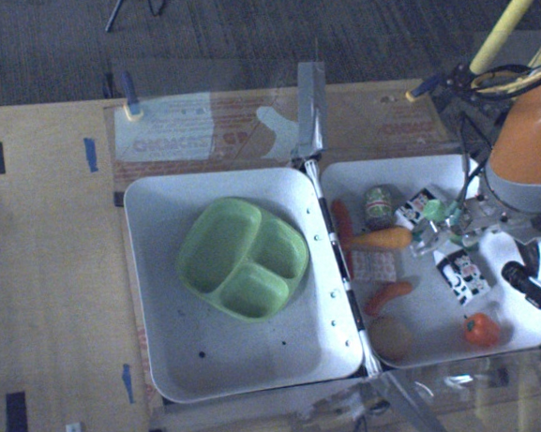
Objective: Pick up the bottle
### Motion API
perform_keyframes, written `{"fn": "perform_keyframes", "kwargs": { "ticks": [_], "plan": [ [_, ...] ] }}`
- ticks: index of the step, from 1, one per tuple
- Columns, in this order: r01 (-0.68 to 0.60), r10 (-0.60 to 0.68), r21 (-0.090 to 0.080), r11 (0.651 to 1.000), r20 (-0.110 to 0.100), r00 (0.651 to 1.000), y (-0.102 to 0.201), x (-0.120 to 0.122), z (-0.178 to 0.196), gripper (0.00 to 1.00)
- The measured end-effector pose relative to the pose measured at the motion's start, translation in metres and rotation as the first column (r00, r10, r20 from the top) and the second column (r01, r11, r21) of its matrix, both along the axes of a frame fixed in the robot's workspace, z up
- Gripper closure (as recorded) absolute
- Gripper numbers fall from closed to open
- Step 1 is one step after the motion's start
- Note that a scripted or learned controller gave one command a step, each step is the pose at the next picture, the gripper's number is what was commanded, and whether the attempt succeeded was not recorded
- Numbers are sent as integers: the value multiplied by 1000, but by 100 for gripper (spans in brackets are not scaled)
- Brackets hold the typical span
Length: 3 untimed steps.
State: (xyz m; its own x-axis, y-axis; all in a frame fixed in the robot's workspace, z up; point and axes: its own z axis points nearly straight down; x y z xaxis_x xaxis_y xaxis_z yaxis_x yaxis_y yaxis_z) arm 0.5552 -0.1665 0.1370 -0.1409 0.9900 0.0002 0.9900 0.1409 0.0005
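So the gripper (pixel 452 227) is down in the right bin (pixel 535 333), low over the clutter, and honestly can't tell if it's open or shut or has anything. The bottle looks like the small greenish one (pixel 379 206), off at about 10 o'clock from the gripper, near the bin's far edge. Just below it lies a carrot (pixel 382 240). At 6 o'clock from the gripper there's a black-and-white carton (pixel 463 275), with a tomato (pixel 481 330) further down. The left bin (pixel 170 360) has a green divided plate (pixel 243 258) in it
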Motion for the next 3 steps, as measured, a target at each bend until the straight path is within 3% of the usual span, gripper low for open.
{"fn": "perform_keyframes", "kwargs": {
  "ticks": [1, 2, 3],
  "plan": [
    [219, -219, 2, 976, 1, 976, -34, 69, -42, 0],
    [216, -216, -2, 976, 6, 976, -34, 70, -31, 100],
    [227, -227, -1, 974, 3, 974, 8, 87, 98, 100]
  ]
}}
